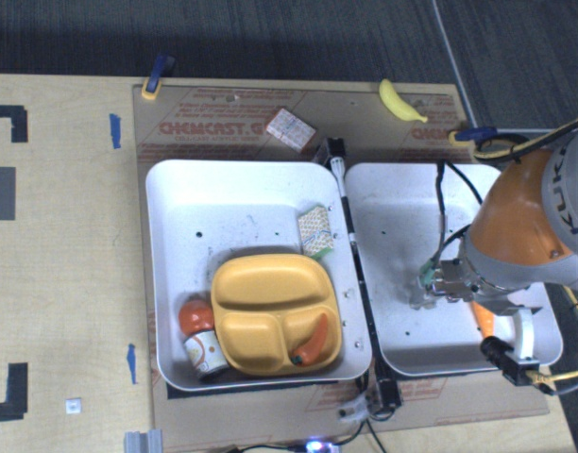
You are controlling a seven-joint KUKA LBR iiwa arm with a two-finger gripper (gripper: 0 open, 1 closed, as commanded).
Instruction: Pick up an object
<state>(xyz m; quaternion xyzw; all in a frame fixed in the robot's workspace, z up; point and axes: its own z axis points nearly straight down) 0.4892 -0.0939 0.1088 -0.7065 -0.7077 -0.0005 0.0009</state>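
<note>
The grey arm with its glossy orange band point(518, 217) is reaching down into the right smooth white plastic bin point(393, 206), its claw point(431, 286) sitting low near the bin floor; I cannot tell how the claw is standing. A slim orange object point(484, 319) is lying just beside the wrist. In the left white bin point(176, 215), a rounded yellow plastic tray with 3 compartments point(270, 305) is holding a red-orange carrot-shaped piece point(311, 340). A red ball point(195, 316) and a white printed can point(204, 351) are resting beside it, a patterned paper packet point(315, 228) above. A curved yellow banana point(399, 102) is lying on the brown cardboard point(223, 121) over the pale wooden table point(53, 253).
</note>
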